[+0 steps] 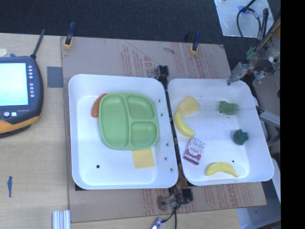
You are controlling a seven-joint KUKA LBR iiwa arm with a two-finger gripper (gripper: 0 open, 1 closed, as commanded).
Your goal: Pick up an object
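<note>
Sitting in the right bin [257,142] are two bananas [182,123] [221,169], a yellow block [189,105], a red and white packet [194,150] and two green toys [228,107] [240,137]. The gripper [237,74] hangs over that bin's far corner; I cannot tell if it is open. A green plate [128,121] lies in the left bin [83,128].

bins [81,128]: smooth white plastic, slight sheen | divided plate [128,121]: matt green plastic | bananas [221,169]: glossy yellow plastic | base board [138,56]: matt brown cardboard, printed | table [28,175]: pale wood-look, smooth
</note>
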